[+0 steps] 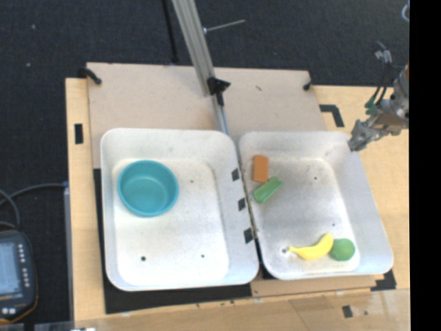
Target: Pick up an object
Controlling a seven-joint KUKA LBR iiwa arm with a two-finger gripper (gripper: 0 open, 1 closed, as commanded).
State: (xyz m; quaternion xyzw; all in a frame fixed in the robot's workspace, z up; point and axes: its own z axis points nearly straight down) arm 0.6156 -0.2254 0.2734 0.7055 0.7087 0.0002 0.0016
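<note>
The right bin (358,185) holds an orange block (260,168) and a green piece (267,189) near its left wall. A yellow banana (311,248) and a green ball (342,249) lie at its front right corner. A teal bowl (147,187) sits in the left bin (207,254). My gripper (360,138) hangs at the right bin's back right corner, just outside its rim, far from every object. Nothing shows between its fingers.
A slanted metal rail (196,47) rises from between the bins toward the back. A brown board (151,95) lies behind the bins. A handheld pendant (14,274) sits at the far left, off the bench.
</note>
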